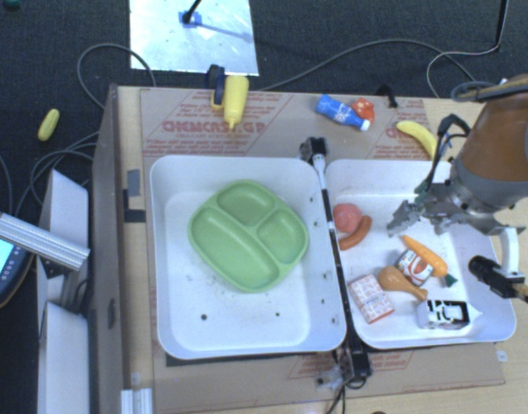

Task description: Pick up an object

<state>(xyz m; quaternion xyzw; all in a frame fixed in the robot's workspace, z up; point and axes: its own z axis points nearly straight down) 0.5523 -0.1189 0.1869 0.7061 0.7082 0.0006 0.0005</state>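
The gripper [417,214] hangs over the right bin [497,326], its dark fingers splayed apart and nothing between them, so it has hold of nothing. It sits above the bare upper part of that bin, just above the cluster of toys, which suggests it is lining up for a descent rather than closing on anything yet. The nearest candidates lie just below and to its left: a carrot [424,255] directly under the fingertips, lying slantwise against a small red-and-white can [413,268], and a sausage [355,232] touching a pink ball [345,215] near the divider. Lower down are a drumstick [400,281], a small box of crackers [369,297] and a black-and-white block [445,313]. The toys are crowded together, so a straight drop on the carrot risks nudging the can beside it. The left bin [178,317] bears a green divided plate [248,234], well apart from the arm. Outside the bins, on the cardboard, lie a banana [417,136], a blue bottle [342,111] and a yellow mustard bottle [234,97], out of play for now.
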